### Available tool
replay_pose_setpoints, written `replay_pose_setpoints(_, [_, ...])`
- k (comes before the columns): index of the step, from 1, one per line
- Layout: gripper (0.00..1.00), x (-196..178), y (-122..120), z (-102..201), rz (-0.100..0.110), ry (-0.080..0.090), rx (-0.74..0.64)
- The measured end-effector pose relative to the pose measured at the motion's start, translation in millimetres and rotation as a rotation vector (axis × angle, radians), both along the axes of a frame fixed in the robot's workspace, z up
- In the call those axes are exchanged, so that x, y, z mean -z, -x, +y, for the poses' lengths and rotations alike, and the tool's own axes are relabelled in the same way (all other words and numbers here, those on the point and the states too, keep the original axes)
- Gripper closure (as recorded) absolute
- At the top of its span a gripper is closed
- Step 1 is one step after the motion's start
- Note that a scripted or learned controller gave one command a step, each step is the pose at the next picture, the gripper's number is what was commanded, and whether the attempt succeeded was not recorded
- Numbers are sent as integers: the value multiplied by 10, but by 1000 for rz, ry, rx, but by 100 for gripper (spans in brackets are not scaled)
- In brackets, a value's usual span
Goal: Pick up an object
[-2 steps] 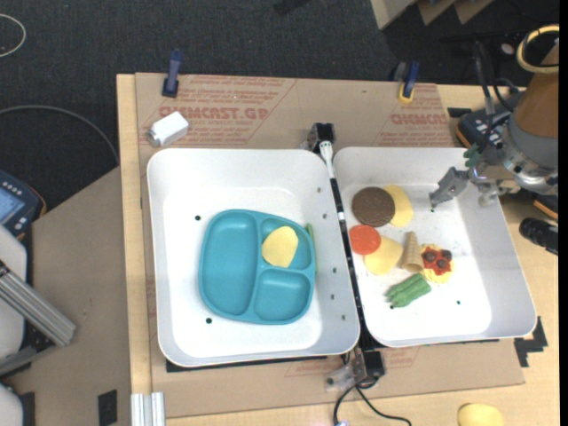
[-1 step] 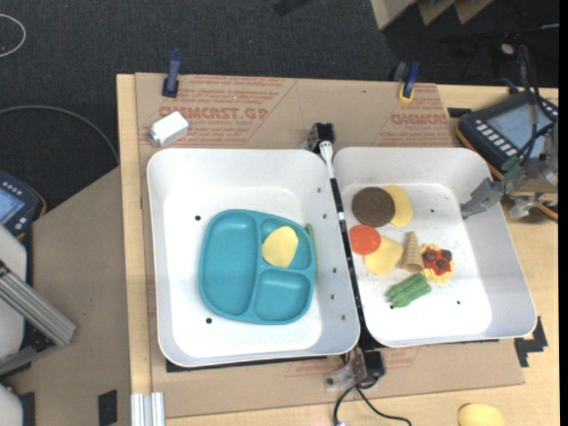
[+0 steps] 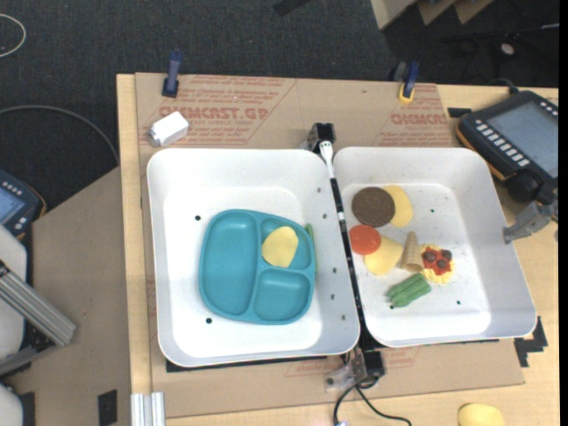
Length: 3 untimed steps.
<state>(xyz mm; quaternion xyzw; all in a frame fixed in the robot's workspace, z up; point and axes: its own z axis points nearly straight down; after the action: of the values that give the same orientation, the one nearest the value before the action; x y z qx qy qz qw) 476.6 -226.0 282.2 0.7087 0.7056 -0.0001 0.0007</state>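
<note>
Toy foods are lying in the right bin (image 3: 479, 313), clustered around a brown disc (image 3: 373, 205). A pale yellow piece (image 3: 403, 208) is touching the disc's right edge, and a red-orange round (image 3: 365, 238) is sitting just below it. Further below the disc, a yellow wedge (image 3: 384, 257), a tan cone (image 3: 412, 251), a yellow slice with red toppings (image 3: 437, 263) and a green vegetable (image 3: 408, 289) are crowding together. Well left of the disc, a teal divided plate (image 3: 232, 269) is resting in the left bin (image 3: 169, 238), carrying a yellow piece (image 3: 280, 247). Far right of the disc, what looks like the grey gripper (image 3: 528, 220) is sitting at the bin's rim; whether it is open or closed cannot be told.
</note>
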Motion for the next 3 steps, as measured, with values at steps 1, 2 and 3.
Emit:
replay_pose_setpoints(1, [100, -82, -33, 15, -2, 1, -4])
replay_pose_setpoints(2, [100, -1102, -39, 630, -10, 2, -11])
replay_pose_setpoints(3, [100, -2633, -72, 1249, -22, 2, -13])
